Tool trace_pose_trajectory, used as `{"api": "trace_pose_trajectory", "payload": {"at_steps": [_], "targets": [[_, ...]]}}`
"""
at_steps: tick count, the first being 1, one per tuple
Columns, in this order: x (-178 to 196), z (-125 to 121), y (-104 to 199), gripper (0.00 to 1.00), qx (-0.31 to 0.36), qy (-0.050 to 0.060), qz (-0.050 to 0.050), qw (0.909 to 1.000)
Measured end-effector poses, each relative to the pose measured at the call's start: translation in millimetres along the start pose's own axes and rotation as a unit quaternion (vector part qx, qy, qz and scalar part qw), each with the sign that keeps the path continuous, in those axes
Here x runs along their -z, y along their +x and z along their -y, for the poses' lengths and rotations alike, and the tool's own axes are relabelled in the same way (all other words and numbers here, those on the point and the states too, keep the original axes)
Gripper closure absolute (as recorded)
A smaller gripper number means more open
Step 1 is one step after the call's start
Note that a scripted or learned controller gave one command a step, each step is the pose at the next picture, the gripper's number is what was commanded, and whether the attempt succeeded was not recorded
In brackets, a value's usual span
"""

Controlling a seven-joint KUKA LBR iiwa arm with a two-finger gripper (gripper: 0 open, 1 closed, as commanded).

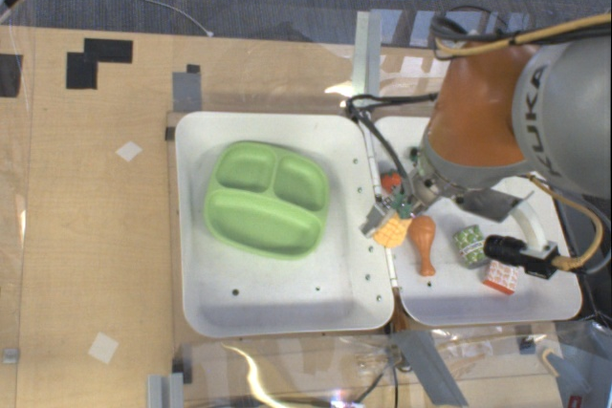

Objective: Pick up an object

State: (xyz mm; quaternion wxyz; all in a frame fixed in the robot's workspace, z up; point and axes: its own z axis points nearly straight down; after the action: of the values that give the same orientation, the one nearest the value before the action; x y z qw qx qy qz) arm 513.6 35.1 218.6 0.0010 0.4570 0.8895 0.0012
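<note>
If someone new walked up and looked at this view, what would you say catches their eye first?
Probably the bright green divided plate, lying alone in the left bin. Next, the big grey arm with its orange band leaning over the right bin, its end effector low by the wall between the bins, right above a yellow waffle-like toy. Beside that lie an orange drumstick, a green patterned block and a red-and-white piece.

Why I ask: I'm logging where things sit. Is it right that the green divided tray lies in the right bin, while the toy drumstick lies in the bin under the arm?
Not quite. The camera view shows the green divided tray in the left bin, not the right one. The rest holds: the toy drumstick lies in the right bin, under the arm.
</note>
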Motion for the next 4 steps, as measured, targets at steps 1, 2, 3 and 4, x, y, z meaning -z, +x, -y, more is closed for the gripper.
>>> {"api": "trace_pose_trajectory", "payload": {"at_steps": [1, 2, 3, 4], "targets": [[11.3, -1.2, -1.7, 1.0, 0.002, -0.002, 0.002, 1.0], [-29.3, -15.3, 47.1, 1.0, -0.269, 0.001, 0.0, 0.9631], [-33.7, -45.0, 95.8, 1.0, -0.393, 0.002, 0.0, 0.9193], [0.6, -85.3, 163.4, 1.0, -0.467, 0.001, -0.001, 0.884]]}}
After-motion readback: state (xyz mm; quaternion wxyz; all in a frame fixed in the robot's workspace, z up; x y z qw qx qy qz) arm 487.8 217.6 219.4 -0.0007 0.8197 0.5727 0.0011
